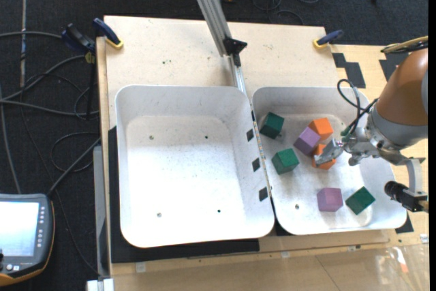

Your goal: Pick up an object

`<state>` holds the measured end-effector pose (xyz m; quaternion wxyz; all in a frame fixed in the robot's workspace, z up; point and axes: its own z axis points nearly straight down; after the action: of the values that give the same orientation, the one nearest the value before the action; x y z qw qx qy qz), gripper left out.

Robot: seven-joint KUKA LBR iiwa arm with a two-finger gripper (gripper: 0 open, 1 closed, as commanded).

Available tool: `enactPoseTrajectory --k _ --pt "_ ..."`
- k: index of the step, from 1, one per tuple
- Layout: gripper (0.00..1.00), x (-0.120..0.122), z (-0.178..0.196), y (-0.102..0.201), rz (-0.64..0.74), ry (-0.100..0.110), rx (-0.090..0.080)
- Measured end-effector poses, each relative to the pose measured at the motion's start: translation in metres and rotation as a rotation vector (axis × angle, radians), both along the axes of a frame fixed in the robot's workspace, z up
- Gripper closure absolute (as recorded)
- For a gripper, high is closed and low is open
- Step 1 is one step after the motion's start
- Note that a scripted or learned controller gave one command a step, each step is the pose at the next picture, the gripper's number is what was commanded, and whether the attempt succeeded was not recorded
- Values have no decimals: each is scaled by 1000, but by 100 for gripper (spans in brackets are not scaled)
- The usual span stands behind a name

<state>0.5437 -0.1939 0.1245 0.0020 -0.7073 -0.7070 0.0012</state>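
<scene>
- You have two white bins side by side on the surface: the left bin (136,112) and the right bin (286,95).
- You have three green blocks: one (272,125) near the right bin's back, one (285,160) at its middle, one (360,200) at its front right.
- You have two purple blocks: one (307,140) touching the orange ones, one (330,199) near the front.
- You have two orange blocks: one (321,127) behind, one (325,159) in front.
- That gives you seven blocks, all in the right bin.

The right bin (286,95) stands beside the left bin (136,112), touching it. Seven blocks (285,160) lie in the right bin. The gripper (334,150) sits among them, arm (405,102) to the right.
</scene>
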Motion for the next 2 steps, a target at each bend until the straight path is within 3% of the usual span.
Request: enactPoseTrajectory --k 1,2 --pt "100 2 13 -1 0 -7 -2" --pt "100 12 73 0 3 -12 -4"
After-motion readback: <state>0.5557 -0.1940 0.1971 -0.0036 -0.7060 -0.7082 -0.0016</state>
